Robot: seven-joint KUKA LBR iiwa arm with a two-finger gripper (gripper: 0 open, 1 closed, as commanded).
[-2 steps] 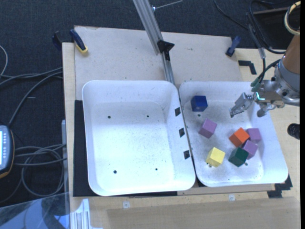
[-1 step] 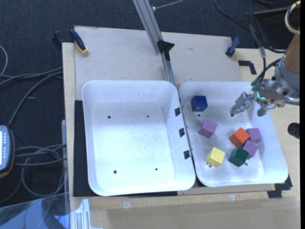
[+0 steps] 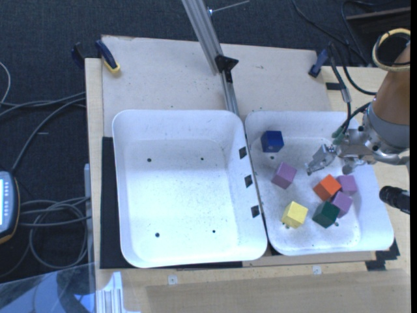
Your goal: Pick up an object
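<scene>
Grey arm (image 3: 389, 119) with orange band enters from the right, wrist angled down and leftward. Gripper (image 3: 324, 158) points left, its fingers (image 3: 317, 163) slightly parted, nothing between them.

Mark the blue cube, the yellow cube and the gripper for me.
blue cube (image 3: 272, 141), camera view, middle of its top face
yellow cube (image 3: 295, 213), camera view, middle of its top face
gripper (image 3: 319, 161), camera view, midway between its fingertips
</scene>
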